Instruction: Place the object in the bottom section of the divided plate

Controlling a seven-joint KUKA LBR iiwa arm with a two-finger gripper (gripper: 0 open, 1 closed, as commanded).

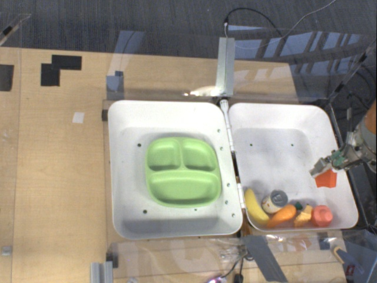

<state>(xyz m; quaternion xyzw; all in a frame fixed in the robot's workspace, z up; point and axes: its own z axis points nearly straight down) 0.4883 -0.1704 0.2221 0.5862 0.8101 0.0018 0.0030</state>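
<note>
A: Plate [182,178]?
B: Green, divided, middle of the left bin [118,158]. Two small sections up top, one wide section at the bottom. Nothing in any of them.

A: Object?
B: Probably the orange block [326,179] at the right bin's [277,128] right side. It sits directly under the jaws [331,163], touching or nearly so.

A: Held?
B: Can't tell. The arm reaches in from the right edge, tip low over the block, but the fingers are too small and blurred to read as open or closed, and the block isn't clearly between them.

A: Other stuff?
B: Clutter along the right bin's near edge: banana [252,204], round grey thing [275,200], carrot [283,214], pink piece [322,215]. All apart from the block, so that's likely why it's the target: free access from above.

A: Progress?
B: Early. Block is in the wrong bin, well apart from the plate. Next needs a confirmed grip, then a carry left across the divider.
</note>
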